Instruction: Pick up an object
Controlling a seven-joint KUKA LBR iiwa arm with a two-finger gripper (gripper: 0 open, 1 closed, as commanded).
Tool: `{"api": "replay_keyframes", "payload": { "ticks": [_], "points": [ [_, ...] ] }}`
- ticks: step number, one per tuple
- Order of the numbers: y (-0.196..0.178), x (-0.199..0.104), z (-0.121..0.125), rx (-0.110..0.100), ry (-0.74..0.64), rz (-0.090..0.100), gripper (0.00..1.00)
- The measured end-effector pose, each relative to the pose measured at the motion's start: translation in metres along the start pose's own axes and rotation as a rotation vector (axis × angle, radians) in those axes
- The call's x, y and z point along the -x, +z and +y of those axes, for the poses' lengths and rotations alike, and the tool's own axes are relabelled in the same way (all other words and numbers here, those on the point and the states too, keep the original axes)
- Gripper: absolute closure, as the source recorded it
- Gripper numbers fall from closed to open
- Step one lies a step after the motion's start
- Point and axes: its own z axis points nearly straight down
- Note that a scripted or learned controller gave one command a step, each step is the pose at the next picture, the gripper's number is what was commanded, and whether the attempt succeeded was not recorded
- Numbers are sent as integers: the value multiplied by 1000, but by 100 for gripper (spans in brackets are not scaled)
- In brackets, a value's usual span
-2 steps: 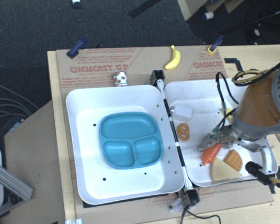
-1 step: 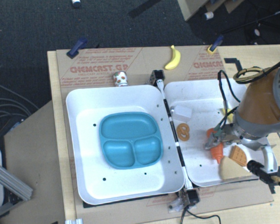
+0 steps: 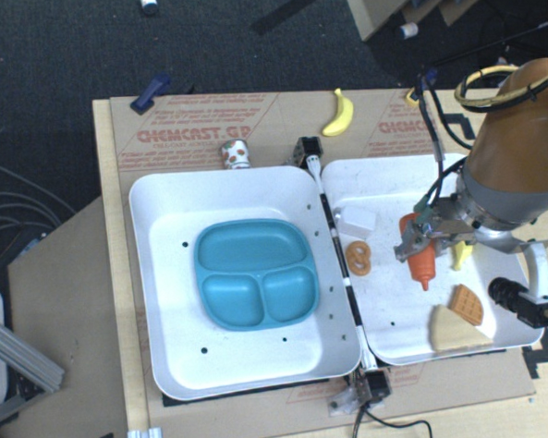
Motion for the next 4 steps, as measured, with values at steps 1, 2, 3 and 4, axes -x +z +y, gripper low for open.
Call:
{"api": "replay_keyframes", "payload": {
  "ticks": [1, 2, 3, 4],
  "points": [
    [-26, -31, -21, 0, 0, 0, 100],
    [-31, -111, -21, 0, 0, 0, 100],
    [-10, -89, 62, 0, 2, -1, 100],
    [-15, -152, 20, -4, 0, 1, 100]
  ]
}}
